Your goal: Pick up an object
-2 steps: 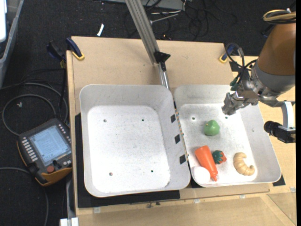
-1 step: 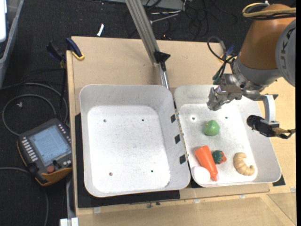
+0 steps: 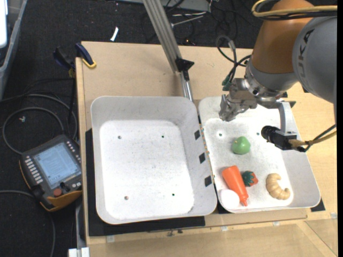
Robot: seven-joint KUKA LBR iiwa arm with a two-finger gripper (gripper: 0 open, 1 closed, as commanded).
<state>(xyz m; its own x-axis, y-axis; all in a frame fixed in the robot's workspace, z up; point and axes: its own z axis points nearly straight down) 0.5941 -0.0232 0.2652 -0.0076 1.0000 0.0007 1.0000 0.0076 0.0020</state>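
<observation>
Camera view: gripper point(image 3: 231, 110) hung over back of right bin point(image 3: 300, 167), above the toys, prob. to drop on one. Held nothing. Couldn't tell if open or closed, too dark + blurry. Green ball point(image 3: 241, 145) near below it, carrot point(image 3: 236, 182) + croissant point(image 3: 278, 186) up front. Arm point(image 3: 289, 42) cut off at right edge.

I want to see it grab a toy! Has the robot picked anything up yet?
Not yet. The gripper hangs above the back of the right bin, with no toy between its fingers. The green ball, orange carrot and tan croissant all lie in that bin. Left to do: come down on one toy, close on it and lift.
</observation>
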